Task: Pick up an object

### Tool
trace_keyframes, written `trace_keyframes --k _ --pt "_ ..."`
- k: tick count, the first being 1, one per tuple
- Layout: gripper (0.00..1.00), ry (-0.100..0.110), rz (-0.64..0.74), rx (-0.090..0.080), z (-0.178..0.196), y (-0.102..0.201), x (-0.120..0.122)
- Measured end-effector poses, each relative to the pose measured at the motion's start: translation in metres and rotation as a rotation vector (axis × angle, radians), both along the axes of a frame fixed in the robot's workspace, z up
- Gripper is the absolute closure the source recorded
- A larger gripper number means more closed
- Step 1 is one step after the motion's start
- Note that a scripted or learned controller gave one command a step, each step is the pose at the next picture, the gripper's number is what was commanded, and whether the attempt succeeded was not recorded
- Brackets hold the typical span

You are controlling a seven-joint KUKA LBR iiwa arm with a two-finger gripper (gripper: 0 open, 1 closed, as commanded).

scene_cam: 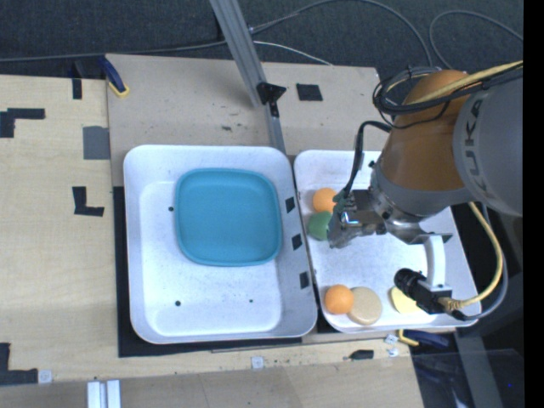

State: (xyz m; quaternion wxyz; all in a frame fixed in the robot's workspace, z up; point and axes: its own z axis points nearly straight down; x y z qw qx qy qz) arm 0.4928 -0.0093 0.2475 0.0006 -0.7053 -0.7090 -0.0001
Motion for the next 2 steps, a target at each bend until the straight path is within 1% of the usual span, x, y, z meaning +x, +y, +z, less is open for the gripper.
trace_keyframes --k 1,2 --pt "1.0 0.0 0.0 0.0 0.001 0.054 -0.001" --pt "1.0 0.001 -0.001 -0.001 -0.012 0.103 0.005"
